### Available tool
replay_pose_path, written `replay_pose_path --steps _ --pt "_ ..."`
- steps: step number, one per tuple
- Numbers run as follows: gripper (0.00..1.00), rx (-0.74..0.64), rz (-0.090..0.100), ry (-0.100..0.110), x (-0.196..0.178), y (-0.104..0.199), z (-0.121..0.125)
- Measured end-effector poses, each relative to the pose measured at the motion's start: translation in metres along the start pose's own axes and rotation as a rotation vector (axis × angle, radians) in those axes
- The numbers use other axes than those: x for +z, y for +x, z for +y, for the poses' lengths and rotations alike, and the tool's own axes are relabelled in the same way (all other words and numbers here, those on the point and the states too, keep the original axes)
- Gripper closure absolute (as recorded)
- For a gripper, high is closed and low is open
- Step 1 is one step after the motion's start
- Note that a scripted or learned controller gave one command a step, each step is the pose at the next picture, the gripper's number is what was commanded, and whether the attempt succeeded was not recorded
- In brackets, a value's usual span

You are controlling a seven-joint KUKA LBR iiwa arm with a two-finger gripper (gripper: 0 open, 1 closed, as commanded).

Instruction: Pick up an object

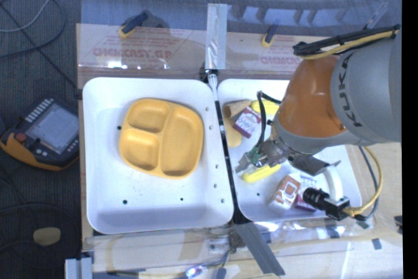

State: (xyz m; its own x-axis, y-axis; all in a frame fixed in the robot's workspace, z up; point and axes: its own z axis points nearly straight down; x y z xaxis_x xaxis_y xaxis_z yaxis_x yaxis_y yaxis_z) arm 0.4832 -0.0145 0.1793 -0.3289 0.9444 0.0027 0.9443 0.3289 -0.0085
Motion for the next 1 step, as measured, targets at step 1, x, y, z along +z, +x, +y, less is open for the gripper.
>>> replay_pose_path --steps 1 --pt "1.00 0.155 -0.003 0.001 -0.0004 -0.0674 0.0709"
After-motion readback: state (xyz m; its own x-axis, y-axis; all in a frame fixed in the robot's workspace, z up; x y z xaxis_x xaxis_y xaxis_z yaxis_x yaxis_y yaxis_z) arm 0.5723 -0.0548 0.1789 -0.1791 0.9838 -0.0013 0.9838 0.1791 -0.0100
